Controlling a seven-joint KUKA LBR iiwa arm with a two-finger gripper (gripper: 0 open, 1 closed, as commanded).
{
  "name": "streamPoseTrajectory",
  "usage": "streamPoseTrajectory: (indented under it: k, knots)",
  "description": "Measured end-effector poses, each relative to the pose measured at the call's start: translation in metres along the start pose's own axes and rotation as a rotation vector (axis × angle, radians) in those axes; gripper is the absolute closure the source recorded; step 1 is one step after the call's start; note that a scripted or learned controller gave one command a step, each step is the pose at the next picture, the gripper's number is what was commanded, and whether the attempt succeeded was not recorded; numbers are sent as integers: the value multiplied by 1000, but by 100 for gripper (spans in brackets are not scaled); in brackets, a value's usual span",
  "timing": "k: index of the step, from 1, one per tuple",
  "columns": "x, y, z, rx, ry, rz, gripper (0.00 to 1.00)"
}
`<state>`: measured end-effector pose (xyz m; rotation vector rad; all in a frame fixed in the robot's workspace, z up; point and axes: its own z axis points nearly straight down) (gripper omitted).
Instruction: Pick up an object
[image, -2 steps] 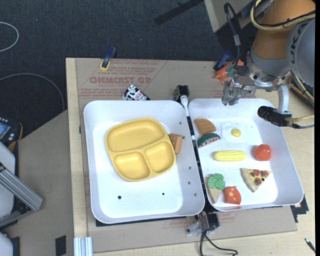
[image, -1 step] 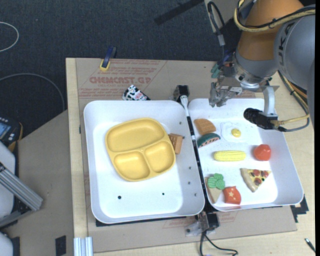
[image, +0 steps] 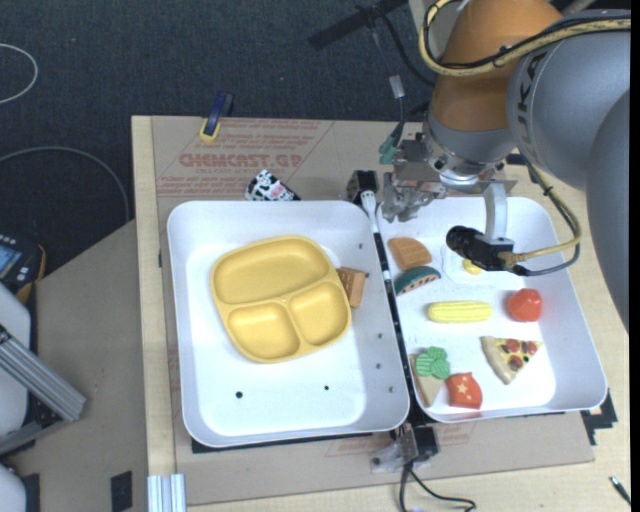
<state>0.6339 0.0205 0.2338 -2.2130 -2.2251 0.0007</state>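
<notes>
My gripper (image: 404, 198) hangs over the far left corner of the right bin (image: 575, 340), just above the divider between the bins. Below it in that bin lie a tan bread slice (image: 408, 250) and a green-rimmed taco-like piece (image: 415, 280). Further forward are a yellow corn cob (image: 460, 312), a red tomato (image: 524, 304), a pizza wedge (image: 510, 357), a green broccoli (image: 432, 363) and a red strawberry-like piece (image: 463, 390). Nothing shows in the gripper's grasp.
The left bin (image: 200, 380) holds a yellow divided plate (image: 280, 298) with a small brown block (image: 351, 287) at its right side. A black cable fitting (image: 475, 248) hangs off the arm over the right bin. A black-and-white toy (image: 270, 187) lies behind the left bin.
</notes>
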Motion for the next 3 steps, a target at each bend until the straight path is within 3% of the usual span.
streamPoseTrajectory:
  k: [1, 3]
  knots:
    - [63, -8, 7, 1, 0, -1, 100]
    - [58, -9, 19, 1, -2, 6, 100]
